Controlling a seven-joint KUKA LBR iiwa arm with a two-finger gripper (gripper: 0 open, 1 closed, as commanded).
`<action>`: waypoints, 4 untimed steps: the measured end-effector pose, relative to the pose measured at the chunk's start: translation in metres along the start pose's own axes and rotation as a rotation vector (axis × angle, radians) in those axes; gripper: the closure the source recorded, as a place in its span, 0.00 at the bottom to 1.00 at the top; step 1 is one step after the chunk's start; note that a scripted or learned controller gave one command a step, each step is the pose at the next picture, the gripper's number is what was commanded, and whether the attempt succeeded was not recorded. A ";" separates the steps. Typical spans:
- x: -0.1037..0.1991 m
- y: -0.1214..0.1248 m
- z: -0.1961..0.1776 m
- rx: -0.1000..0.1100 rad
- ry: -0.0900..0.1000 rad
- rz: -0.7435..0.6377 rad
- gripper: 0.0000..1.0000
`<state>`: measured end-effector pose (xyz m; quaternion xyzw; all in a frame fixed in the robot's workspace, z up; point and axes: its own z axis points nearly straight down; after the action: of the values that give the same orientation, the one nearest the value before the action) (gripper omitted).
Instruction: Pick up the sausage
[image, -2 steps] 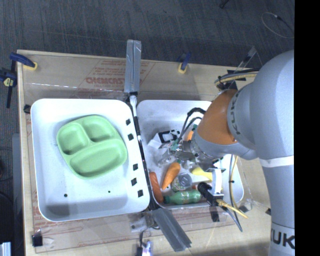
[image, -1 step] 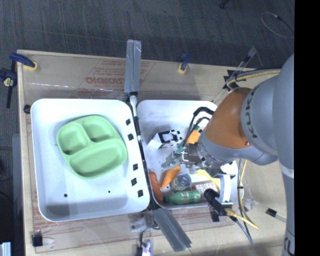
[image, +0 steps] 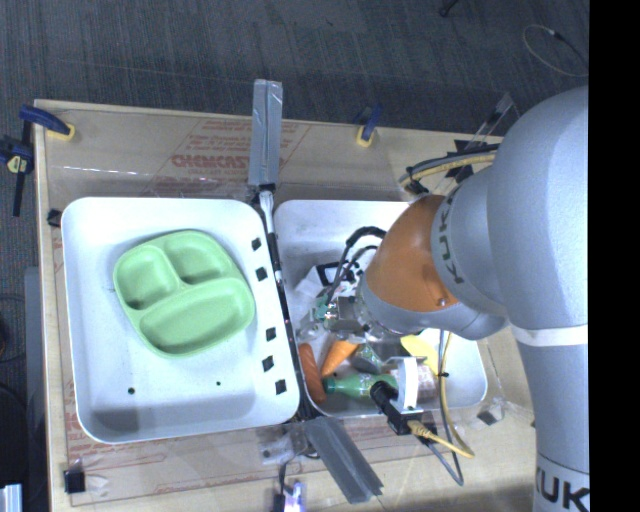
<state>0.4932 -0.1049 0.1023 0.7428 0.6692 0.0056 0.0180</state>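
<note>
A green divided plate is being carried by the left white bin, nearer to its far left corner. In the right white bin, an orange carrot and a green object are being seen close to the near edge, just beside each other.

The big smooth light-grey robot arm has rounded, cylinder-like segments, with dark "KUKA" lettering running along the casing beside its glossy orange wrist band and again on the lower segment at the near right. Thin black cables loop out at the band's left side, and yellow and black wires run along the arm's far side. A thin yellow cable trails down at the near end.
</note>
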 end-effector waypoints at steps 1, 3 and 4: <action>0.003 0.000 -0.009 0.007 0.008 -0.008 1.00; 0.072 -0.022 -0.090 0.032 0.028 -0.671 1.00; 0.063 -0.018 -0.141 0.026 0.027 -0.731 1.00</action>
<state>0.4778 -0.0376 0.2420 0.4545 0.8908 0.0001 0.0007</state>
